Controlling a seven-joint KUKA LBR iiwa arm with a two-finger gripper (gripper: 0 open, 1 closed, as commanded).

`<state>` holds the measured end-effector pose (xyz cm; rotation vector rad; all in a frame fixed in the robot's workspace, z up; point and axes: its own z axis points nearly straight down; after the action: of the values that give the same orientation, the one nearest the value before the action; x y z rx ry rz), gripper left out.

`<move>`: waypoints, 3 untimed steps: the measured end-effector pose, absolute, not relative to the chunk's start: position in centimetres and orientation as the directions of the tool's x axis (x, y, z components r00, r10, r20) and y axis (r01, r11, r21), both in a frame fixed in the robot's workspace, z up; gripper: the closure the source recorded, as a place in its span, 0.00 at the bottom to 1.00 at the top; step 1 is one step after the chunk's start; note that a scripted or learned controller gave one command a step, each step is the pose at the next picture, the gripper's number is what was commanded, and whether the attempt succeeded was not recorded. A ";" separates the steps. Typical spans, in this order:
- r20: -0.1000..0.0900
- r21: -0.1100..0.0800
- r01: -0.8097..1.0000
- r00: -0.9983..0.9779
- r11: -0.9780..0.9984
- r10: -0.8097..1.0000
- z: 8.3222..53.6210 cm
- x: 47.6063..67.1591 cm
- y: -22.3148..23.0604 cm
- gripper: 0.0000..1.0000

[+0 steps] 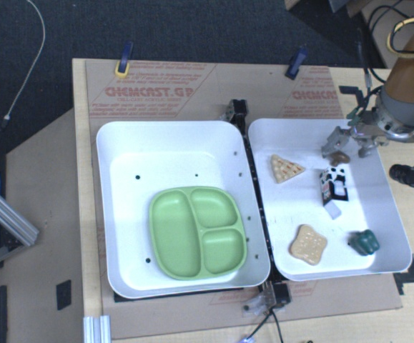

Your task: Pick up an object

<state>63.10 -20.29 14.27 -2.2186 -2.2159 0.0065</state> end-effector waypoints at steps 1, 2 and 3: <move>0.002 -0.007 1.000 0.000 0.000 1.000 8.9 63.0 -20.2 0.00; -0.001 0.002 1.000 -0.001 0.001 1.000 10.4 63.2 -20.2 1.00; -0.002 0.007 1.000 -0.002 0.002 1.000 16.0 63.2 -19.2 1.00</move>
<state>63.19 -19.23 16.01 -2.2243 -2.2283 -0.0056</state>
